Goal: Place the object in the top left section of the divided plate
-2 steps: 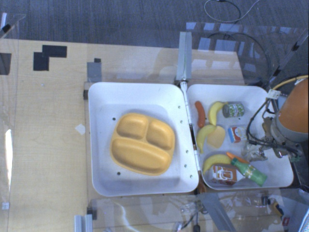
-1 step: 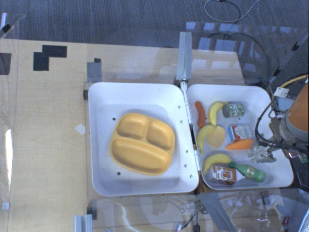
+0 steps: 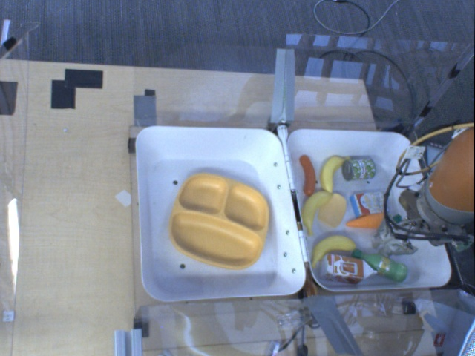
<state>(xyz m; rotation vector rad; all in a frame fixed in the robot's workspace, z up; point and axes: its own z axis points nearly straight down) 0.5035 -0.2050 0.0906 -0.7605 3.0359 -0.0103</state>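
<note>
Reaching from the right: the grey arm with its orange band (image 3: 454, 176) hangs over the right-hand white bin (image 3: 386, 141), wrist low above the bin's right side.
Gripper: the two-finger gripper (image 3: 392, 237) sits in a tangle of dark cables just beside the orange carrot (image 3: 365, 221); how it is set, and whether it has anything, I cannot tell.
Likely target: not named by the task; the carrot and the green plastic bottle (image 3: 386, 265) lie nearest the gripper.
Other candidates: a red sausage (image 3: 307, 175), three yellow bananas (image 3: 332, 172), a small green-labelled can (image 3: 359, 169) and a red-and-white carton (image 3: 344, 268), all lying in that bin.
Plate: the yellow three-section divided plate (image 3: 220, 219) rests in the left-hand white bin (image 3: 156, 199), its top left section (image 3: 202, 193) bare.
Progress: early by my reading; picking, carrying across and setting down all remain.
Hard to make out: the fingertips, masked by wrist and cables; the arm's upper part, cut off at the right edge.
</note>
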